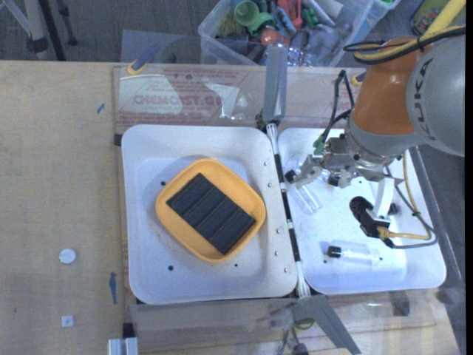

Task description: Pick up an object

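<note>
Where bins (140,220) meet, tray (210,209) lies left.

Both bins (140,198) look smooth white plastic, the yellow tray (177,231) glossy, the bench (52,161) matt wood.

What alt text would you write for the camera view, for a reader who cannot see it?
A grey and orange robot arm reaches over the right bin, which holds a clear tube with a black cap. The left bin holds a yellow tray with dark panels.

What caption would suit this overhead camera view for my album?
Robot arm hovers over the right bin near a clear syringe; a yellow tray fills the left bin.
</note>
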Tool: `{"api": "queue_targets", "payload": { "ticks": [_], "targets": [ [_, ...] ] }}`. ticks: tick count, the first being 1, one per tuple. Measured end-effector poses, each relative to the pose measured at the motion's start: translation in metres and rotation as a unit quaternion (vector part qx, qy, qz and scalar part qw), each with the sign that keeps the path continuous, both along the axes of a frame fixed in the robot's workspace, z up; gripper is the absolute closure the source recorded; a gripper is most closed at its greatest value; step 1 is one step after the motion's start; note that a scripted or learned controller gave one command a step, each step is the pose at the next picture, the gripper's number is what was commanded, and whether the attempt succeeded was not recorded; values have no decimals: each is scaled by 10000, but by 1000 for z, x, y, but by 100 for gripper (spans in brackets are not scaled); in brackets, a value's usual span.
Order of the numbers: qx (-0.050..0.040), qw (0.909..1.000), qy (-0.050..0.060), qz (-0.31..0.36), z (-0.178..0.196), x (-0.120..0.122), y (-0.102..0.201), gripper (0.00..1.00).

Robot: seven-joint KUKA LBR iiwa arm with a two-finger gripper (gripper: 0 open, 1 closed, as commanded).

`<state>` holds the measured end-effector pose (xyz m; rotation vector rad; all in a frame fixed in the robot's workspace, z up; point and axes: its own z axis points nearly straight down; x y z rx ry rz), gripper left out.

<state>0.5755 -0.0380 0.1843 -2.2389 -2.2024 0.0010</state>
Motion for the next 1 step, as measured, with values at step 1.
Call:
{"api": "queue_targets", "payload": {
  "ticks": [1],
  "targets": [
    [5,9987,5,508,0,-61,3,0]
  ]
}}
